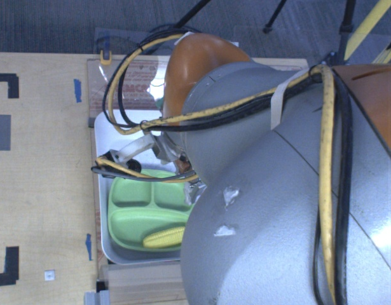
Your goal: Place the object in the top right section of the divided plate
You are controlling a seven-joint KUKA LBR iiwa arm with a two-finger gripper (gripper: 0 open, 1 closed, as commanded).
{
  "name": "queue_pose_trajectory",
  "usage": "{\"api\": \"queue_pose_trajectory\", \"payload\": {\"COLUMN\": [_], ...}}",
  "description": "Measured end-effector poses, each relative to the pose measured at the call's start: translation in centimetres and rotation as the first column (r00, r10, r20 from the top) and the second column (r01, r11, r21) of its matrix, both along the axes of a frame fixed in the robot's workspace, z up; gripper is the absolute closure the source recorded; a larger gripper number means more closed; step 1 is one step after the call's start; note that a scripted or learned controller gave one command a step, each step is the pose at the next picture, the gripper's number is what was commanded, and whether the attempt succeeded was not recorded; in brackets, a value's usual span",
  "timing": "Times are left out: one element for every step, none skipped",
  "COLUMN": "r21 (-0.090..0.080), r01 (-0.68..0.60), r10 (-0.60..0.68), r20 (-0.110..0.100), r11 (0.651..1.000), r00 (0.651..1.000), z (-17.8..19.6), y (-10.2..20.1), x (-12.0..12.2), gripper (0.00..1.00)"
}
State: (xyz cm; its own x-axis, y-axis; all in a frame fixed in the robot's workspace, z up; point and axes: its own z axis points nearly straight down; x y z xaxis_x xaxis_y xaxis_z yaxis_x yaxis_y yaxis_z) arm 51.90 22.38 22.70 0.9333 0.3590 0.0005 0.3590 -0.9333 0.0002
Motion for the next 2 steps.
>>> {"api": "queue_pose_trajectory", "payload": {"r21": [0.000, 0.000], "r01": [-0.081, -0.298], "r10": [0.081, 0.298], "r20": [-0.005, -0.004], "r11": [0.997, 0.954], "r00": [0.997, 0.954], "z": [-4.6, 0.1], "y": [0.1, 0.0], "x": [-1.6, 7.3], "gripper": [0.00, 0.00]}}
